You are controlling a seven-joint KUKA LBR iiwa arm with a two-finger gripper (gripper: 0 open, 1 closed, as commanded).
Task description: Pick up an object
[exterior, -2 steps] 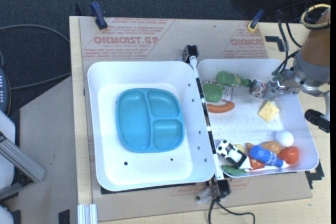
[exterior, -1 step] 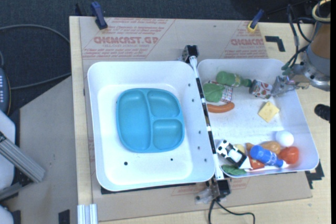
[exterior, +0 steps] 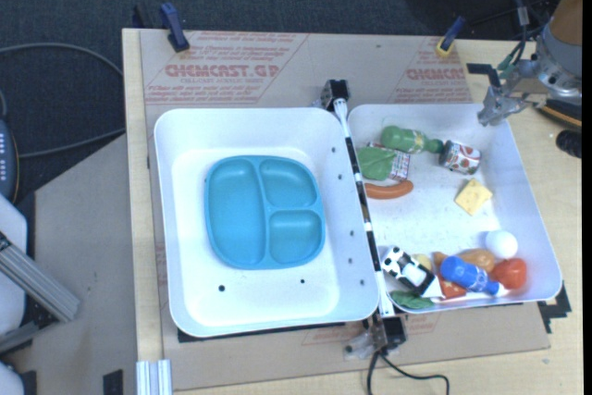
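blue tray (exterior: 265, 210), white bins (exterior: 185, 143), yellow cheese (exterior: 474, 197)

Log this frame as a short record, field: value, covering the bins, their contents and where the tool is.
left bin: holds a blue divided plate
right bin: holds toy food and small items
far end of right bin: green bottle, small can, sausage
middle: yellow cheese wedge
near end: white egg, tomato, blue bottle, black-and-white toy
tool: above the right bin's far right corner, nothing seen in it
fingers: cannot tell
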